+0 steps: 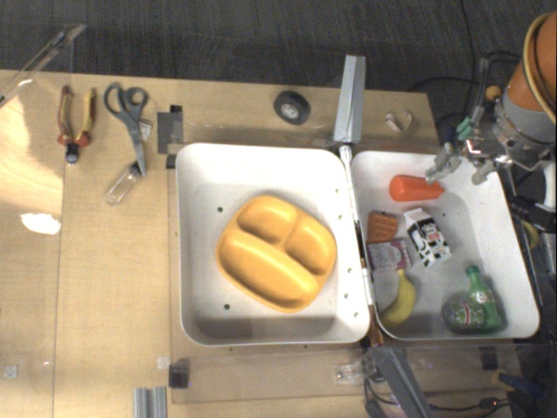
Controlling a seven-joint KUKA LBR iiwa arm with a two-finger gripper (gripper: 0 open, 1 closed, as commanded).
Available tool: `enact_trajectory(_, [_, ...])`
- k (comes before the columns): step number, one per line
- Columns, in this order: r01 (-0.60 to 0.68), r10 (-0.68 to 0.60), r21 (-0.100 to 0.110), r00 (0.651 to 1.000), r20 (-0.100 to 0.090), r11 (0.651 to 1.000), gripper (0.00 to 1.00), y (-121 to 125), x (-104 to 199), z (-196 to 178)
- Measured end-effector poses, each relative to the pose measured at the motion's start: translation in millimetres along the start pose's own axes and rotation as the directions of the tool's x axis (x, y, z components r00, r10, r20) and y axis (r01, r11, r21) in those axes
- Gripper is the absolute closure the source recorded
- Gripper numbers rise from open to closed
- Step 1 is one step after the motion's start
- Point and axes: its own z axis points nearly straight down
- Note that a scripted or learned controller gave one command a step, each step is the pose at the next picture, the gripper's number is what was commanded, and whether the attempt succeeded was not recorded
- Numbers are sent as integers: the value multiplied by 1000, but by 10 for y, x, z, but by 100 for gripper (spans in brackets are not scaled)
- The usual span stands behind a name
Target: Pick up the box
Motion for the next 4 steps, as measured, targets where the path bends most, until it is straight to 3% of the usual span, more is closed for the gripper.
enact_trajectory(1, [-35, 35, -10, 999, 1, 999, 0, -60, 313, 1317])
enact_trajectory(2, [98, -97, 59, 995, -14, 993, 0, 392, 287, 1517])
enact_trajectory(3, [98, -98, 56, 995, 2, 994, 100, 386, 202, 1415])
enact_trajectory(4, [98, -98, 59, 995, 0, 993, 0, 379, 209, 1424])
